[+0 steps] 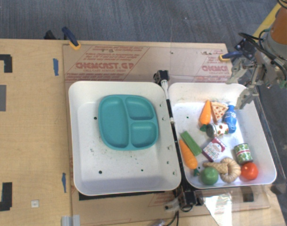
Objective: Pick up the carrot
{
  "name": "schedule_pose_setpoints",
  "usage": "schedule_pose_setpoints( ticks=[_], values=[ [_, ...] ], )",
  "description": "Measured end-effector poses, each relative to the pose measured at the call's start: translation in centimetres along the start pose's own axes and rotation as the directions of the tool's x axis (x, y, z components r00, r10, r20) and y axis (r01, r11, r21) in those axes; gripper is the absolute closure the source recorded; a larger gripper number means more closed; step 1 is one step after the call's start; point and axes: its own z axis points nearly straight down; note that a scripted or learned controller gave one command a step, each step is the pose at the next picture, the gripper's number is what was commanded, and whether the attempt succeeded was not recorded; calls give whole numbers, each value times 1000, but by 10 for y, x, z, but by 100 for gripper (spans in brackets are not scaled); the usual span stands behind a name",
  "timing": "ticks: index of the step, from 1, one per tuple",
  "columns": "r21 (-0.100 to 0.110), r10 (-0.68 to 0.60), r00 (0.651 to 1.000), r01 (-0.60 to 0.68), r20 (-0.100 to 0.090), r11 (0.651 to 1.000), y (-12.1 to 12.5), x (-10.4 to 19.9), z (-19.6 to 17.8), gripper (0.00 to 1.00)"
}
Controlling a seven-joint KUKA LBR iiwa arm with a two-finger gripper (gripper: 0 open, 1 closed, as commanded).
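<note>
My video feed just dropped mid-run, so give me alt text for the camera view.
The gripper hangs over the right bin's far right corner, apart from the carrot, which lies beside a pizza slice among other toy foods. A second carrot lies along that bin's left wall. The left bin holds a teal divided plate.

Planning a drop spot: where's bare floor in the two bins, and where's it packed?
Left bin: bare floor all around the teal plate, widest along the front. Right bin: bare patch in the back left corner, behind the carrot and pizza slice. Crowded: the right bin's middle and front, around the pretzel, tomato and can.
</note>
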Motion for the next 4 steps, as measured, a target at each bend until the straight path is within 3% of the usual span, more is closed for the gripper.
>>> schedule_pose_setpoints(
  ticks=[1, 2, 3, 4],
  values=[
    [-5, -1, 1000, 1, -8, 1000, 69, 17, 87, 0],
    [-1, -116, 993, 116, 0, 993, 59, -13, 178, 0],
    [-1, 274, 962, -274, 3, 962, 26, -19, 186, 0],
    [-2, 272, 962, -272, 18, 962, 27, -23, 171, 100]
  ],
)
